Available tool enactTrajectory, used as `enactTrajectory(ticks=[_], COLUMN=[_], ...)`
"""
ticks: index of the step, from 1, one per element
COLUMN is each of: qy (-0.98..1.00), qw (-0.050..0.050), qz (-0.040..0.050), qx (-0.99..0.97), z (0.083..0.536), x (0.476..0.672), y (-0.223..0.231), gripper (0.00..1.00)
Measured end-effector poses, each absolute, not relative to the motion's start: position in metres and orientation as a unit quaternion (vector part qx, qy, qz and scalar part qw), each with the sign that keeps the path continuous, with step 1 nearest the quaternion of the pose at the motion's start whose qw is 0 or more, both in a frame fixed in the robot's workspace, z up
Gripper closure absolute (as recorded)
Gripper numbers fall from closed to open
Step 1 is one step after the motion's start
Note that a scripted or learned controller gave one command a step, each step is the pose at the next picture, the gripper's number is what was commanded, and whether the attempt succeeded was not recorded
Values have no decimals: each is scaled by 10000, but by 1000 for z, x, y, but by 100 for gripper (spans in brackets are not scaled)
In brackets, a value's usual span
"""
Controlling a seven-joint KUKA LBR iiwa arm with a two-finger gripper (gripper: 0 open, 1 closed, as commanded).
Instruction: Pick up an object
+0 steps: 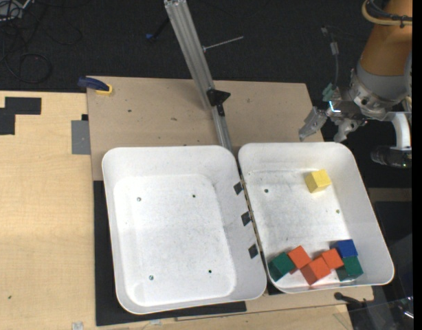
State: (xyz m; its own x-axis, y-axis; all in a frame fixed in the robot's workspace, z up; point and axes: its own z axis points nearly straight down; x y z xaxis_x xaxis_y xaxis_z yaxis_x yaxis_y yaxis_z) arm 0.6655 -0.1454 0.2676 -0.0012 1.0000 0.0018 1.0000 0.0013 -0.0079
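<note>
I see the pincer (326, 124) hanging spread and holding nothing, just beyond the far edge of the right bin (362, 184). I judge this the approach step. A yellow block (318, 180) lies alone in that bin's far part; it looks cube-like, with no clear long axis, turned slightly askew. Next I would need to move nearer and descend over it.

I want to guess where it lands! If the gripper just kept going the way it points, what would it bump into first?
Probably the right bin's far rim or floor. The gripper points down just above it, and the yellow block sits nearby, but depth is hard to judge.
</note>
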Motion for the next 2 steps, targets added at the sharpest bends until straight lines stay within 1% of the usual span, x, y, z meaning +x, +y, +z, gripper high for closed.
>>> enactTrajectory(ticks=[1, 2], qy=[-7086, -7077], qw=[13, 33], qz=[15, 27], qx=[-7056, -7065], z=[270, 217], x=[666, 656], y=[-145, -141], gripper=[0, 0])
